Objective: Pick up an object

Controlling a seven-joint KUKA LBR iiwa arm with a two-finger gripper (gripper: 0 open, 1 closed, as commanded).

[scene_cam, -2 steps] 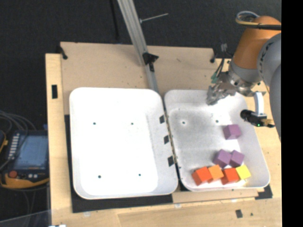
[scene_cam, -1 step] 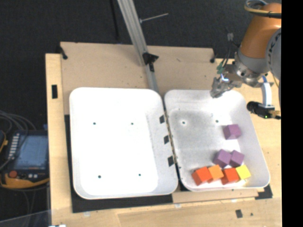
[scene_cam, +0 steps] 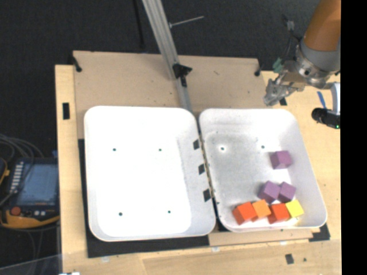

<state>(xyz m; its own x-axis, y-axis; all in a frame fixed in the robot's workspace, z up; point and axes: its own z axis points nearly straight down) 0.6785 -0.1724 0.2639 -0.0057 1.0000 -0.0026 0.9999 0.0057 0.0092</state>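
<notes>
the tool (scene_cam: 275, 93) hangs beyond the far rim of the right bin (scene_cam: 229, 119); its state cannot be told. a lone purple cube (scene_cam: 280, 159) sits inside that bin, apart from its neighbours. likely light and rigid; best taken across opposite flat faces.

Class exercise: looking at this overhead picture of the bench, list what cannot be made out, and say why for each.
1. Gripper: too small and blurred in the camera view to judge its state.
2. Arm: cut off by the top edge.
3. Orange blocks and yellow block: packed against the right bin's wall, so their exact count is unclear.
4. Handheld screen: display too blurred to read.
</notes>
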